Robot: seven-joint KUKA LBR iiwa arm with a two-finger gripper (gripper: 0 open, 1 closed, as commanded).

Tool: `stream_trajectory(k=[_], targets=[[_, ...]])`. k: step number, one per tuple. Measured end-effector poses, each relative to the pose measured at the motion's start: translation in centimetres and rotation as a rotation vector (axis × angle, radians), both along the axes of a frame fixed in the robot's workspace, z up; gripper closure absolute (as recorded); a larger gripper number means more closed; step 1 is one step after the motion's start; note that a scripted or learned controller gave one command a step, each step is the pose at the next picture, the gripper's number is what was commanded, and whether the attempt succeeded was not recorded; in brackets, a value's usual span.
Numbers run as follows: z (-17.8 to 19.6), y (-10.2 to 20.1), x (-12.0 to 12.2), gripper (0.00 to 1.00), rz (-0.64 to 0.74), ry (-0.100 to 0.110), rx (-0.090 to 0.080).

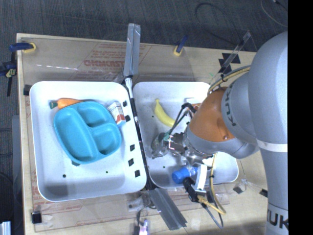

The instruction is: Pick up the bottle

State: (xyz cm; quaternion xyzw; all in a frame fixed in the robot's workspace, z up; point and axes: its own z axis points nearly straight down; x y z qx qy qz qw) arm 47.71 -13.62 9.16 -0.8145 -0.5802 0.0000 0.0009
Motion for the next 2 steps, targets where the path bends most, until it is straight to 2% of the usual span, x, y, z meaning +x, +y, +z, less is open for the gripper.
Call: stream_trajectory(k=[1, 2], targets=[[0.9, -5.8, 0.0, 0.0, -0.16, 0.0, 0.0], [8.9, -4.5, 0.0, 0.0, 0.071, -0.001, -0.001]])
